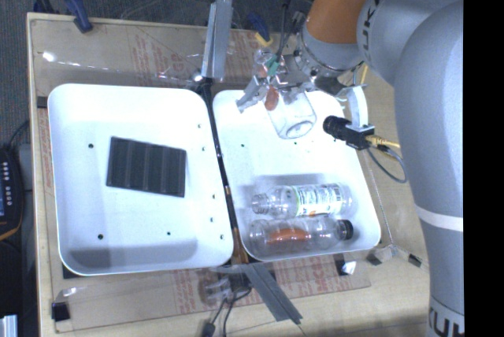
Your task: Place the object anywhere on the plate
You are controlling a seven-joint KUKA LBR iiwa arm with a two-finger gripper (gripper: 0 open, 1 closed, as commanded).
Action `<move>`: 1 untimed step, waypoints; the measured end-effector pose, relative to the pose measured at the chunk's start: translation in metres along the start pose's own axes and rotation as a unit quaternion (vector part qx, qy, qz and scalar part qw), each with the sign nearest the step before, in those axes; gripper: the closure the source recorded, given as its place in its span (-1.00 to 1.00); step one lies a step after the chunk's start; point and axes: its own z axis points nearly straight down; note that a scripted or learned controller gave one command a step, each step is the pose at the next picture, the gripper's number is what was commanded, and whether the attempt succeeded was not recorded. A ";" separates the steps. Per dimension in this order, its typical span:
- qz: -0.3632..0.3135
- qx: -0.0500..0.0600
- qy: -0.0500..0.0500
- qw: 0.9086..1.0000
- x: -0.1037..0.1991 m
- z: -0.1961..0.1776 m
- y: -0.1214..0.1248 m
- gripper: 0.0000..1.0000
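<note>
Two clear bottles (303,217) lie side by side at the near end of the right bin (236,170). Next door, the left bin (71,170) has a dark ribbed plate (146,166) lying flat in it. Farther back, the hand (272,91) is clamped on a clear cup (293,121), tipped above the right bin's far end.

white bins (71,111), dark ribbed plate (146,166)
</note>
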 end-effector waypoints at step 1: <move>0.019 0.000 0.000 1.000 -0.006 -0.146 0.017 1.00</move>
